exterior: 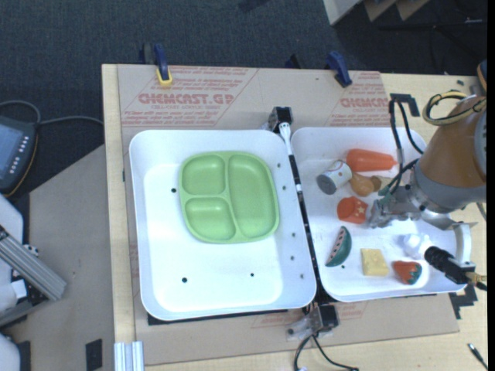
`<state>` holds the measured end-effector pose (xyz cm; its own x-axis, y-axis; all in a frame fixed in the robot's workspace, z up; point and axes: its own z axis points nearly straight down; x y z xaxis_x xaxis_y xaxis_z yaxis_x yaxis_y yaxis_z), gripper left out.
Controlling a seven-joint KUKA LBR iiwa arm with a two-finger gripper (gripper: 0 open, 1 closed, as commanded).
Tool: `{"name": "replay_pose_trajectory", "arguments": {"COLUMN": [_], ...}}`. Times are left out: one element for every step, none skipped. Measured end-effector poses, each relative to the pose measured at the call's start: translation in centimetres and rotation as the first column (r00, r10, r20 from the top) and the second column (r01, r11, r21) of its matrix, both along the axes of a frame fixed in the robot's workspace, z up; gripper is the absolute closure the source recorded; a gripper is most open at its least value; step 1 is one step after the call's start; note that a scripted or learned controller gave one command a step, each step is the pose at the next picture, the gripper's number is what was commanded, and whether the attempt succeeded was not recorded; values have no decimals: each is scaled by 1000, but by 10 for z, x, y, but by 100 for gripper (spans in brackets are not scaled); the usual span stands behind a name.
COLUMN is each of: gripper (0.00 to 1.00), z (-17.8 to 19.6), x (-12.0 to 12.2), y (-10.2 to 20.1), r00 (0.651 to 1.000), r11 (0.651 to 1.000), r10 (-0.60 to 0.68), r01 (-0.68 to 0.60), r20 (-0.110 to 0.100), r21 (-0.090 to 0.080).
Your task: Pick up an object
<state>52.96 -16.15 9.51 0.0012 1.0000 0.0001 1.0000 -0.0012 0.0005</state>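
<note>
In the right bin [309, 207] lie an orange carrot [371, 159], a grey can [332, 178] on its side, a brown lump [363, 184], a red piece [352, 209], a watermelon slice [339, 247], a yellow block [374, 263], a red strawberry [406, 271] and a small white thing [414, 243]. My gripper [381, 212] is low in this bin, just right of the red piece and below the brown lump. Nothing is seen held in it.
The left bin [155, 269] holds a green divided plate [230, 197]. The arm [456, 168] covers the right bin's far right side. Blue clamps [161, 59] sit at the bench's back edge.
</note>
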Motion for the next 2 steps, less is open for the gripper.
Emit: {"name": "replay_pose_trajectory", "arguments": {"gripper": [100, 100], "z": [45, 109], "x": [-4, 2], "y": [5, 6], "r00": [1000, 1000], "r11": [1000, 1000], "r10": [2, 2], "r01": [-2, -2], "r20": [4, 8], "r21": [-2, -3]}}
